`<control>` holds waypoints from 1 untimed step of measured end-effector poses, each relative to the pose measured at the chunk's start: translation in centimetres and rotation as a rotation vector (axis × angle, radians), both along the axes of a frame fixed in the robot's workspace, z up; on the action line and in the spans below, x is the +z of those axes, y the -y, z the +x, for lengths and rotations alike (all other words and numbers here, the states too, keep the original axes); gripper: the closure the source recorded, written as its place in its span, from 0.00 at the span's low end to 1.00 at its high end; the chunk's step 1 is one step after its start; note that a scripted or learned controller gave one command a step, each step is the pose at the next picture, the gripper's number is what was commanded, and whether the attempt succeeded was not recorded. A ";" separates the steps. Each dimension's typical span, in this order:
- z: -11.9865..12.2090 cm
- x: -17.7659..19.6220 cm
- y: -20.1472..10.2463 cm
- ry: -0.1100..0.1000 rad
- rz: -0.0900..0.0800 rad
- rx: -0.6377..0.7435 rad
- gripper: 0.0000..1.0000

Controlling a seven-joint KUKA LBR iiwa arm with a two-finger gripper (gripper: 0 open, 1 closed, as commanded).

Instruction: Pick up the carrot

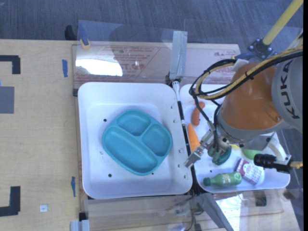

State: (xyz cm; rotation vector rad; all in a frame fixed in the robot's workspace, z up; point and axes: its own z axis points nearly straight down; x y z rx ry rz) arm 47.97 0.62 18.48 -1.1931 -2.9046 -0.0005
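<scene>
Blue-grey carpet floor [144, 6] along the top. Light wooden bench [36, 129] on the left, with black marks [12, 64] and blue tape bits [64, 67].

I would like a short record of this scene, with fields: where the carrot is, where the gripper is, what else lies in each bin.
carrot: long orange carrot in the right white bin, at its left wall
gripper: two-finger gripper just below the carrot's lower end; not holding it
left white bin: teal divided plastic plate
right bin, other items: green plastic bottle, small purple-and-white packet, small orange sausage-shaped piece
</scene>
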 end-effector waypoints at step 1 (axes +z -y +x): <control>2.7 0.0 3.6 0.008 -0.001 0.714 0.00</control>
